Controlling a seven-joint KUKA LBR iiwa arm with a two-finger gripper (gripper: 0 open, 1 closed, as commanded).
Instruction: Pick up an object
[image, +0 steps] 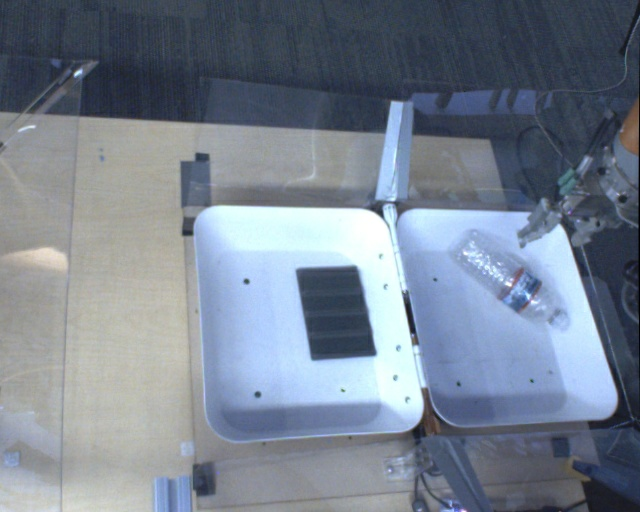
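While nothing is lifted yet, the left bin (230, 300) at the frame's centre holds a dark ribbed pad (335, 312). Further right, a clear plastic bottle (508, 280) lies slanted in the right bin (480, 390). At the upper right edge the pincer (552, 222) hovers near the bottle; whether it is open I cannot tell. The grasp is left to do.

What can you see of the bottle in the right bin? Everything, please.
The plastic bottle is clear and crinkled, with a dark label band showing blue and red near its lower-right part. It lies on its side, slanting from upper left to lower right, on the floor of the right bin, in the bin's upper right part. Only the bin floor touches it; the gripper is apart from it.
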